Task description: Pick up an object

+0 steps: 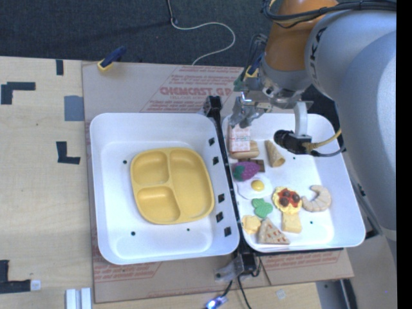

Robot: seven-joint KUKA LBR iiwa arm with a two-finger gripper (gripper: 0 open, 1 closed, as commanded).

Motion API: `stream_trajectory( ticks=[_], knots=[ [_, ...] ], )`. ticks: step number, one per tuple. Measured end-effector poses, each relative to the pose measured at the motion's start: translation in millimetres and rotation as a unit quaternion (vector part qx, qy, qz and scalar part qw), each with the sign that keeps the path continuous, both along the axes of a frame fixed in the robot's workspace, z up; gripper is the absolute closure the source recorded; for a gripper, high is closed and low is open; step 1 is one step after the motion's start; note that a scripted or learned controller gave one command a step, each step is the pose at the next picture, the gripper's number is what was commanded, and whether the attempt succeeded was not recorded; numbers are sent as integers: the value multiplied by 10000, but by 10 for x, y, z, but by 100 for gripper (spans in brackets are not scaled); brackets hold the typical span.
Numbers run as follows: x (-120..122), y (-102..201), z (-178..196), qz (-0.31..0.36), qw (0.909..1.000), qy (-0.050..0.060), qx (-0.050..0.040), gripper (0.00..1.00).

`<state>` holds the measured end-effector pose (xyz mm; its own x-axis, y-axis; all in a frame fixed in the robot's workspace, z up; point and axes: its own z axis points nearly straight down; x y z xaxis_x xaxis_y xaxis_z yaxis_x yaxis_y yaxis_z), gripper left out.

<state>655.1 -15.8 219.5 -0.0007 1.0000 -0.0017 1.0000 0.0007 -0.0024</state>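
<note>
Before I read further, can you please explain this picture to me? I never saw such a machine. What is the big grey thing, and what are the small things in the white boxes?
The big grey thing with the orange band is a robot arm, reaching in from the right. One camera looks down at a slant on two shallow white bins. The left bin holds a yellow divided plate. The right bin holds small toy foods, among them a fried egg, purple grapes, a croissant and a pizza slice. The arm's gripper hangs over the top left of the right bin, just above a small pink and brown block. I see nothing between its fingers.
</note>
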Motion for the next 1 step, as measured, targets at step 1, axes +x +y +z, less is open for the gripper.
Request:
stream_trajectory(
  ticks=[1],
  knots=[
    [21,-72,-2,-1,10000,-6,2,100]
  ],
)
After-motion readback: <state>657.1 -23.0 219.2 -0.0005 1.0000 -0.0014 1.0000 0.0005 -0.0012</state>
